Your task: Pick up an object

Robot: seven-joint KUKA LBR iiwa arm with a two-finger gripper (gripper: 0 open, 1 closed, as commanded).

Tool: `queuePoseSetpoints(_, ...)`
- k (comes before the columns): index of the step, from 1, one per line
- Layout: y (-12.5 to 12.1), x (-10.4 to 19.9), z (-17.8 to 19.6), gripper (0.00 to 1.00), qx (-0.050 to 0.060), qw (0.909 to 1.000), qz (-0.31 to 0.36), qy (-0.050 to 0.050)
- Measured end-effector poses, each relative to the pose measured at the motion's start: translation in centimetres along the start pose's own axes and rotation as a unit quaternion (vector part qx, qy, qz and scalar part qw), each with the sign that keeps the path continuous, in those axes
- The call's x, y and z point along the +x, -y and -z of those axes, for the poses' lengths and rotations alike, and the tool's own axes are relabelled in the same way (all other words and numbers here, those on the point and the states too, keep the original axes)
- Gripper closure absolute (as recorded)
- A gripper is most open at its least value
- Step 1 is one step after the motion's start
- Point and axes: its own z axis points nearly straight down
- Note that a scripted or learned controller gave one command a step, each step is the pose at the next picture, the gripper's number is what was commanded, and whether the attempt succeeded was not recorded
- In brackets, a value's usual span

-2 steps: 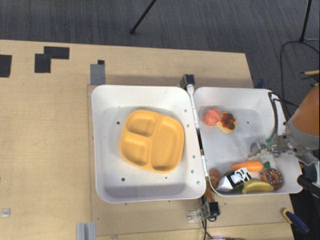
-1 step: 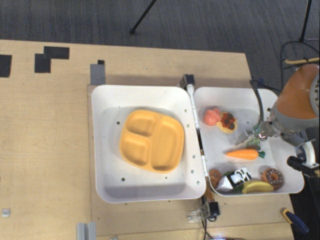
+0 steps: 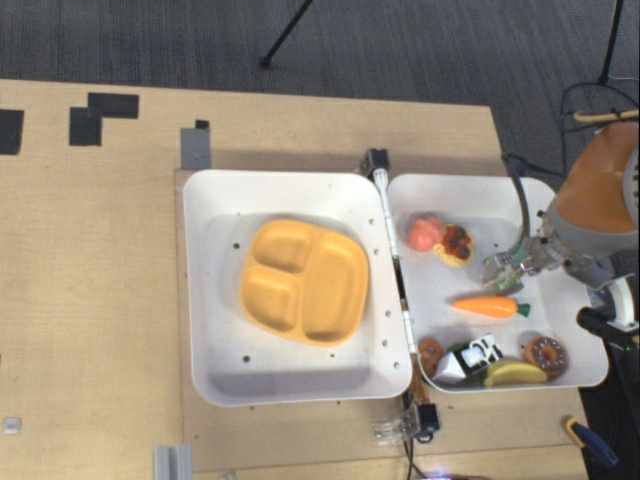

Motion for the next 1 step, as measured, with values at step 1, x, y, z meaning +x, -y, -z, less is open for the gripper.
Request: queuePoseSetpoints(1,0.84,7.13,10.40,1.00,0.004,0.9933,-0.115,-0.001)
